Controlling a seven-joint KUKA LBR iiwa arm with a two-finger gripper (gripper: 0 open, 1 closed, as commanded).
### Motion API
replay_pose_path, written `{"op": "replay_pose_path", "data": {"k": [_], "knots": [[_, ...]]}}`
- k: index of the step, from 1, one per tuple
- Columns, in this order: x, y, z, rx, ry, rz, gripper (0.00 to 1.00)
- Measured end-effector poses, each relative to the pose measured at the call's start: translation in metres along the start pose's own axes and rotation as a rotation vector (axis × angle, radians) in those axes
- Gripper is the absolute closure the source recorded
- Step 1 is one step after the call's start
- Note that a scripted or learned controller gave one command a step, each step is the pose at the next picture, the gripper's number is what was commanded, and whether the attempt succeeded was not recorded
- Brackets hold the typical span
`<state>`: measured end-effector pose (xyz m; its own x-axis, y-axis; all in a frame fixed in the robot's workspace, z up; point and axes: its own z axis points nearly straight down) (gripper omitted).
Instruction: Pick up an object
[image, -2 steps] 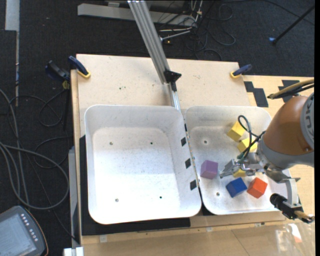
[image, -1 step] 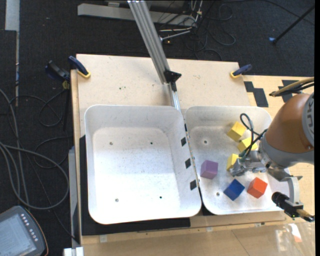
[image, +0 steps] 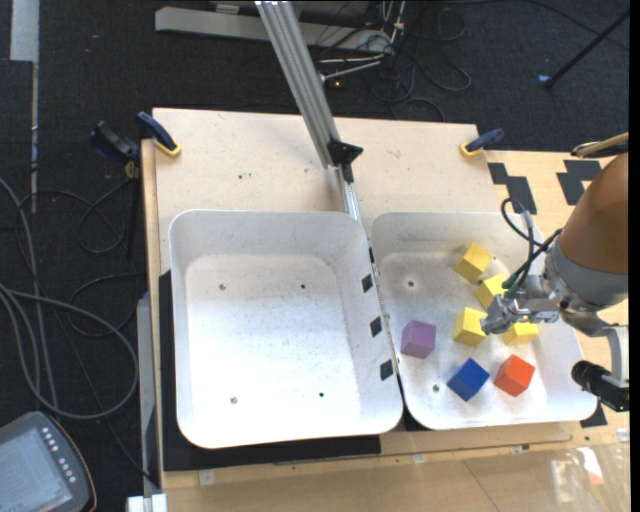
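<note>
Blocks lie in the right bin (image: 420, 412), and I use the purple block (image: 418, 338) as the landmark for places. This purple one sits alone, near the wall between the two bins. To its right is a yellow block (image: 469, 326), and the gripper (image: 505, 318) is low over the bin just beside that block, on its far side from the purple one. Another yellow block (image: 474, 263) lies farther up and right of the purple one. Two more yellow pieces show close to the gripper, partly hidden by it. Below and right of the purple block are a blue block (image: 467, 379) and, past it, an orange block (image: 514, 375).

Whether the gripper is closed or apart I cannot tell, since the wrist and cables cover it, and I cannot see any block held by it. I judge that the arm is so low in the yellow cluster because a grasp is tried there. The crowding may make the blocks push each other away. The left bin (image: 200, 235) lies on the other side of the wall.
</note>
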<state>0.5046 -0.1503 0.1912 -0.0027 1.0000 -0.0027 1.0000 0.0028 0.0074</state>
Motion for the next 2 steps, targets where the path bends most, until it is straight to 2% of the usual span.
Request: {"op": "replay_pose_path", "data": {"k": [1, 2], "knots": [[-0.0004, 0.0024, -0.0472, 0.001, 0.0, -0.001, 1.0], [-0.0004, 0.0032, -0.048, 0.006, 0.001, 0.0, 1.0]]}}
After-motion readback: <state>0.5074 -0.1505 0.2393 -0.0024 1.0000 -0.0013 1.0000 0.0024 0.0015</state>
